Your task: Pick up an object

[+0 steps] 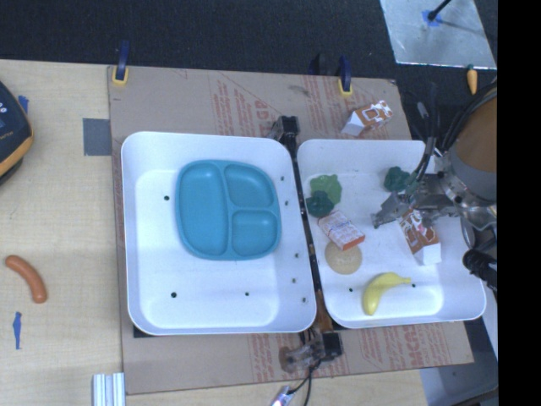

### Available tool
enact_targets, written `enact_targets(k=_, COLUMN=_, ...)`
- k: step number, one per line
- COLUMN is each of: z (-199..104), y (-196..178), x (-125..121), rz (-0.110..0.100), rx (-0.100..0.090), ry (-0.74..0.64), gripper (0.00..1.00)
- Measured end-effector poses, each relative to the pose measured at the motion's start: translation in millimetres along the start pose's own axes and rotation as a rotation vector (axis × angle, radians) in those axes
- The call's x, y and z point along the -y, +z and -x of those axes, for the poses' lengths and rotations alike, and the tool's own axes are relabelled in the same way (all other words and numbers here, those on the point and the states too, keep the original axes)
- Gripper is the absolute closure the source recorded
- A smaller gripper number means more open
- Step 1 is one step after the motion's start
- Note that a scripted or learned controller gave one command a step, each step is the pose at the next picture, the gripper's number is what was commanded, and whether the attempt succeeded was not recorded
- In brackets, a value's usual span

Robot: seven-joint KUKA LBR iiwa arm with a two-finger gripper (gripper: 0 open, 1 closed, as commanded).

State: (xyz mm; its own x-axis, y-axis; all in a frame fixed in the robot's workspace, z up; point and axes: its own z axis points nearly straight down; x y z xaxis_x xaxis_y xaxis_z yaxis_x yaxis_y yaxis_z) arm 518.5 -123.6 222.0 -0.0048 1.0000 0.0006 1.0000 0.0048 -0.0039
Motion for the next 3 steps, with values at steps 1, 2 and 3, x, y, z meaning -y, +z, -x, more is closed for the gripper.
enact_targets(k=1, z=2.7, y=96.9, x=-7.9, rz=0.005, rx=0.003, ry=0.0, gripper=0.0)
enact_targets(k=2, z=-25.7, y=126.5, x=-61.2, rz=0.006, rx=0.002, ry=-0.002, gripper=0.0)
enact_targets(k=3, z=19.2, y=125.6, x=-103.2, rz=0.01, rx=0.001, ry=0.002, gripper=0.0)
